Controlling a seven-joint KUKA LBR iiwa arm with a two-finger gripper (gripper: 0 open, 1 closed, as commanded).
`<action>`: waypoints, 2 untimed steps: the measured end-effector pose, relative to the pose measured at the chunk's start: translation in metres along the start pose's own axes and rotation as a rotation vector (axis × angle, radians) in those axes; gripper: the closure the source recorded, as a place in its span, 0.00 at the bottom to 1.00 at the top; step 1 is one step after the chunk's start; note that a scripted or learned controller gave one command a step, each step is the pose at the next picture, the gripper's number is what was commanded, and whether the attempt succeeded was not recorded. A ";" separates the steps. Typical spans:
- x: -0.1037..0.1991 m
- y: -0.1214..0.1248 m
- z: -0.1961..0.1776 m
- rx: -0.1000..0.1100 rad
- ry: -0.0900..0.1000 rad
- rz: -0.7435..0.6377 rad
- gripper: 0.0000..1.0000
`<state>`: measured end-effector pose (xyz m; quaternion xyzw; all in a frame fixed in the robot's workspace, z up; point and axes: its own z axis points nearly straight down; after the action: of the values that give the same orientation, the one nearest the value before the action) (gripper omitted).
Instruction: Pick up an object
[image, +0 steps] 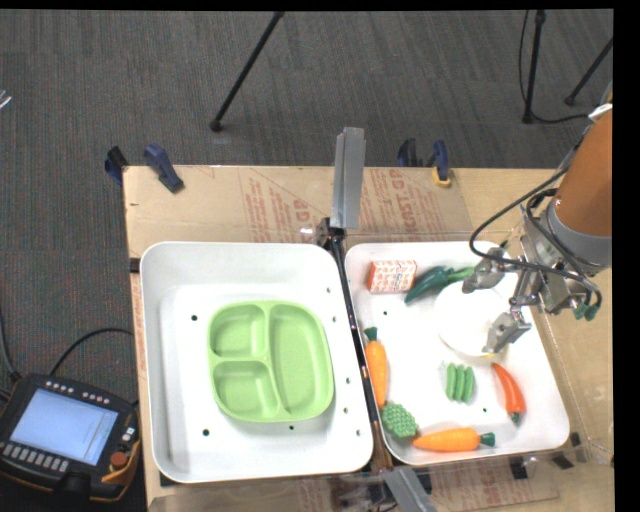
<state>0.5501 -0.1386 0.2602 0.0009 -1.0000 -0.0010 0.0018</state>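
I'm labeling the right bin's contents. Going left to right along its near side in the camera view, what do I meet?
Upright carrot → green bumpy toy → lying carrot → pea pods → red-orange pepper.

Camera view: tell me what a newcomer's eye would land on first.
The green divided plate stands out, lying alone in the left bin. Next comes the right bin, scattered with toy food: two carrots, one by its left wall and one near its front edge, a red pepper and an orange carton. The gripper hangs open over a white plate.
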 end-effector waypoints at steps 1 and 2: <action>0.051 0.009 0.168 -0.002 0.006 0.073 0.00; 0.014 0.022 0.177 -0.001 0.002 0.079 0.00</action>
<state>0.5357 -0.1164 0.0835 -0.0388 -0.9992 -0.0014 0.0026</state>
